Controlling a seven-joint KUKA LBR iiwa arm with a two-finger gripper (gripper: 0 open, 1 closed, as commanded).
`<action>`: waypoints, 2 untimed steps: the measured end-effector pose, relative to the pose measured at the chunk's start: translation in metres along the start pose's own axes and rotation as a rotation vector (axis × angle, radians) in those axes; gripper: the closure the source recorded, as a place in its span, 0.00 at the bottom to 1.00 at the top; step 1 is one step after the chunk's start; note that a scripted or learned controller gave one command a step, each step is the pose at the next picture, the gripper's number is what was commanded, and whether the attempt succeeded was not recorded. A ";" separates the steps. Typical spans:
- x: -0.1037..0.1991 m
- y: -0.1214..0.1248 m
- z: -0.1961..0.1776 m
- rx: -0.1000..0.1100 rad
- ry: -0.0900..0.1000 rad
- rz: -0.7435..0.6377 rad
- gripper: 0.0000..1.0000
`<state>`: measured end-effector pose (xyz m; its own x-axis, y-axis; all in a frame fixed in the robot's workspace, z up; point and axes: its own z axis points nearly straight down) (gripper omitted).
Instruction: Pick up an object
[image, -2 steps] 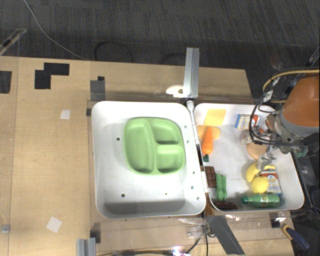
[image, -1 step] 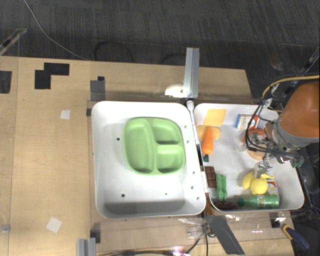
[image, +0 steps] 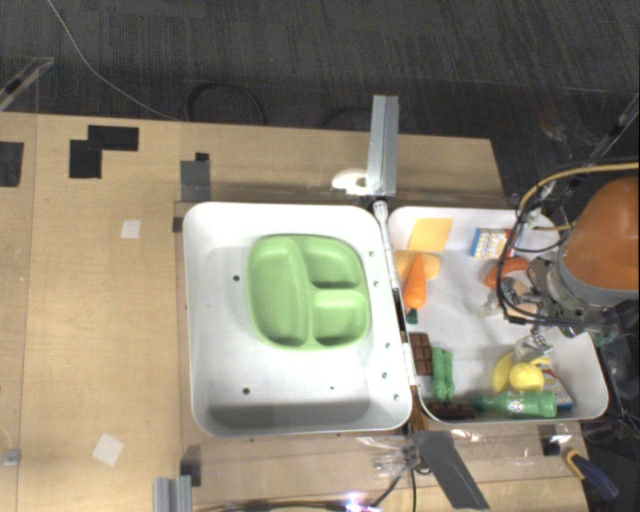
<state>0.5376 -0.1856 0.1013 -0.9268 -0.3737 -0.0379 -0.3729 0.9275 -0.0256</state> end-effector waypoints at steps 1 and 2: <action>0.011 0.037 -0.002 0.006 -0.001 0.044 0.00; 0.010 0.053 -0.002 0.007 -0.003 0.091 0.00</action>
<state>0.5088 -0.1406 0.1019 -0.9566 -0.2882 -0.0434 -0.2872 0.9574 -0.0289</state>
